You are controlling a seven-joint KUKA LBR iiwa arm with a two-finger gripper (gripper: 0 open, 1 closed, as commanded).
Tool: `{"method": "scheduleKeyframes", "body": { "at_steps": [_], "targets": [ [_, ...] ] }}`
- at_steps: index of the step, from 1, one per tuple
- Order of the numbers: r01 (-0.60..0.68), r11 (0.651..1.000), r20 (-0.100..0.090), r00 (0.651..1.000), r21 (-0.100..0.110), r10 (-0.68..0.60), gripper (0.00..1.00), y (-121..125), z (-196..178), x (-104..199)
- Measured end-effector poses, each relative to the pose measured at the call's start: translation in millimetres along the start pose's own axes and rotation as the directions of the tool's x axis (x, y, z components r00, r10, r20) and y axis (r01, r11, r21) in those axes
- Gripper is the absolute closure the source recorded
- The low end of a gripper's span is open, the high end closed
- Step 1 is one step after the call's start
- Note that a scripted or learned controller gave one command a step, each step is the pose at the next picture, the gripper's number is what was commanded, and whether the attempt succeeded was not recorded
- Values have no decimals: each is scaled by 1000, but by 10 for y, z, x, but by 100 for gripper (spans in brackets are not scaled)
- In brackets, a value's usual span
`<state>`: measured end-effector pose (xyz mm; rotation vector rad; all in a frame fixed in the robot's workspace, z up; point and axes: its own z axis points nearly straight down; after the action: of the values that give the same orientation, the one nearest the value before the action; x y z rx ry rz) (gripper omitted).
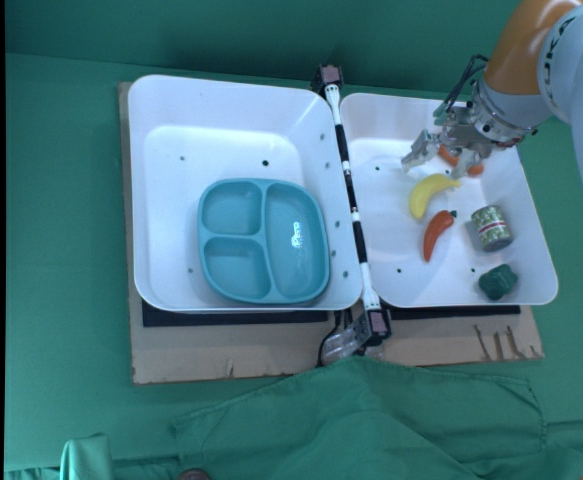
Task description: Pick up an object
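Yellow banana [432, 194] sits just below the gripper [449, 150], whose fingers are spread with nothing between them. Looks like light, hard, slick plastic, so I'd pinch it across the fat middle.

two shallow white bins sit side by side on a brown cardboard sheet [221, 353] laid over the green counter [61, 218]. the left bin [166, 118] holds a teal divided plate [263, 240] with three compartments, lying flat toward the bin's near right part. a white-and-black rod [351, 193] runs along the seam between the left bin and the right bin [531, 278]. rumpled green cloth [371, 418] lies along the near edge.
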<state>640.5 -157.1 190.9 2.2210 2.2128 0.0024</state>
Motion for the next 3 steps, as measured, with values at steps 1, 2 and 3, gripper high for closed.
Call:
{"method": "scheduleKeyframes", "body": {
  "at_steps": [1, 2, 3],
  "targets": [
    [0, 1000, 5, 1000, -14, 0, 0, -420, 44, 240],
    [-3, 1000, 8, 1000, -22, 4, 100, -403, -84, 223],
    [-1, 1000, 0, 1000, 1, 1, 100, -186, -1016, -194]
  ]
}}
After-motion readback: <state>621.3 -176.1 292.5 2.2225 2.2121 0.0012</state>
